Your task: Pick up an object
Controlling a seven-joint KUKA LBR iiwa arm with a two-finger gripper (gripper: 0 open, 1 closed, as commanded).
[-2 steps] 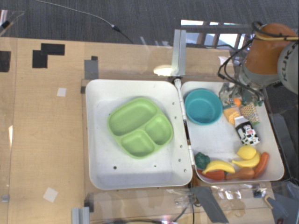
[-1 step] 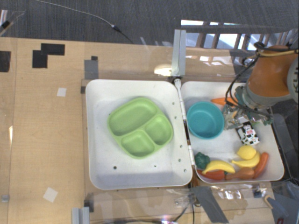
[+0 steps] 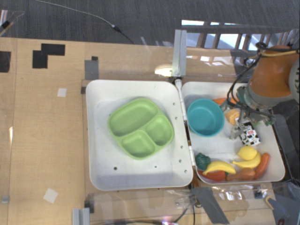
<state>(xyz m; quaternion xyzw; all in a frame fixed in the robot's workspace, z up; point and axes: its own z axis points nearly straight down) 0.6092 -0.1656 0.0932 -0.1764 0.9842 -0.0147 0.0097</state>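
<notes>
Camera view: nearest, along the right bin's [image 3: 280, 172] front edge, lie a banana [image 3: 220, 166], a lemon [image 3: 248, 153] and a sausage [image 3: 262, 165]. Just beyond, my tool [image 3: 242, 128] sits low over a black-and-white block [image 3: 250, 136]; I cannot tell its opening. Farther left is the teal bowl [image 3: 205, 117].

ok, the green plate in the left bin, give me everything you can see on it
The green plate is light green, looks like smooth moulded plastic, and is split by raised ridges into three sections: one large along the top left, two smaller below and to the right. It lies flat and upright, turned at an angle to the walls of the left bin, roughly mid-bin. No food shows in it. It touches only the bin floor.
</notes>
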